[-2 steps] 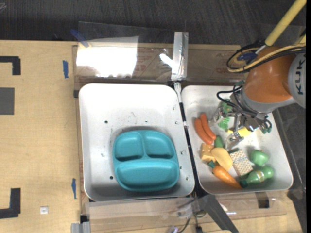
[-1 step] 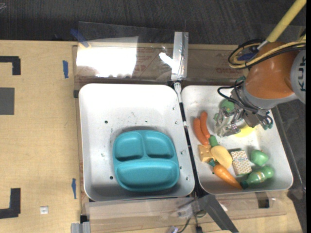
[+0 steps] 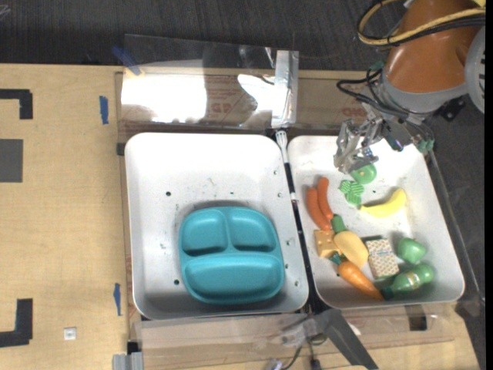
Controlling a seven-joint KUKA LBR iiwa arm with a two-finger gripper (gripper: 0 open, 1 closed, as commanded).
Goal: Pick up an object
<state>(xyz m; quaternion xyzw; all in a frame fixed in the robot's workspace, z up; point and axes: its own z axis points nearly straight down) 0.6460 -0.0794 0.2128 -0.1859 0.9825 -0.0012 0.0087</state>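
Although the task names no particular object, the green toy (image 3: 359, 173) nearest the end effector (image 3: 353, 158) looks the likeliest target; it lies in the upper part of the right bin (image 3: 443, 206), apparently resting on the floor of the bin rather than lifted. The end effector hangs just above and to the left of it, close enough that the two overlap in the view, but whether they touch cannot be told, and whether it is spread or closed cannot be told either. By that reading the pick is not yet done: nothing is visibly held, and gripping and lifting are both left. Just below the green toy lies a second, leafy green piece (image 3: 353, 194), with a banana (image 3: 387, 204) to its right and a red pepper (image 3: 319, 203) to its left. Further toward the near edge sit a corn cob (image 3: 350, 246), a carrot (image 3: 359, 277), a patterned block (image 3: 381, 257) and two green fruits (image 3: 411, 263), packed close together. The left bin (image 3: 154, 176) holds a teal divided tray (image 3: 229, 253). Both bins sit side by side on a bench (image 3: 54, 206) of pale board marked with black tape shapes and blue tape tabs. Behind the bins is a clear sheet (image 3: 200, 91) taped with silver tape, and beyond that a dark floor (image 3: 192, 10). The arm's orange band (image 3: 427, 29) and cables fill the upper right corner.
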